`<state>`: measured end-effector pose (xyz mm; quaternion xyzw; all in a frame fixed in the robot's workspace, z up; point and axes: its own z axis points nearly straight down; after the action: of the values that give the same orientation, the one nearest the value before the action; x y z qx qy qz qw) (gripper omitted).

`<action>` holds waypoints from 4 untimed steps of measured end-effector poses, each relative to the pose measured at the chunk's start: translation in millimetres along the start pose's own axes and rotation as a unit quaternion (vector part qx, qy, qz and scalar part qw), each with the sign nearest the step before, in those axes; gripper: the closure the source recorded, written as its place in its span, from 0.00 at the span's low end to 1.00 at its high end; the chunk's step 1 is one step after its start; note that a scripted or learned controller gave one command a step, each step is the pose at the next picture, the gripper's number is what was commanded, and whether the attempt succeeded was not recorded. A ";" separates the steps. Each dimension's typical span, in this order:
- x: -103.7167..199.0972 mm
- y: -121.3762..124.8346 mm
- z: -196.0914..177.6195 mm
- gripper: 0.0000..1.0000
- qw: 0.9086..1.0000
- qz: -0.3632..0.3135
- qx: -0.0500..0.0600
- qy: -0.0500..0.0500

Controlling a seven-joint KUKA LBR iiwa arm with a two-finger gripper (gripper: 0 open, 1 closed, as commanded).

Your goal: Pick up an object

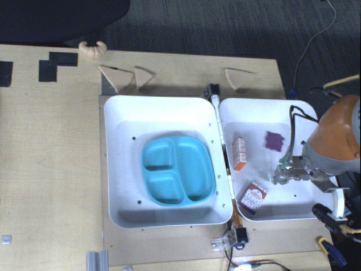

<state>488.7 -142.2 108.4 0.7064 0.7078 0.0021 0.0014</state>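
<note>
You look down on a light wooden bench (pixel 51 168) with dark carpet behind it at 12 o'clock. Two shallow white bins stand side by side on the bench. The left bin (pixel 121 123) carries a blue divided tray (pixel 177 169), which lies near the middle of its floor.

In the right bin (pixel 248 114) you see three small things. An orange and white carton (pixel 240 153) lies at the 9 o'clock side, near the wall between the bins. A small purple block (pixel 274 141) rests toward 12 o'clock, well apart from the carton. A red and white packet (pixel 253 197) lies tilted at about 7 o'clock, near the front wall.

The arm (pixel 338 137) comes in from 3 o'clock. The gripper (pixel 284 173) is low over the bin floor, between the purple block and the red packet, touching neither. You cannot tell how far it is spread, and nothing is visible in its grasp.
</note>
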 end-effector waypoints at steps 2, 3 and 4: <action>-0.8 -1.1 -85.0 1.00 1.000 -0.001 0.001 -0.001; -22.4 4.6 -157.4 1.00 1.000 -0.002 0.000 -0.001; 17.7 44.9 -119.1 1.00 1.000 -0.002 0.002 0.000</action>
<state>532.9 -124.5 227.7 0.7050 0.7092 0.0007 0.0004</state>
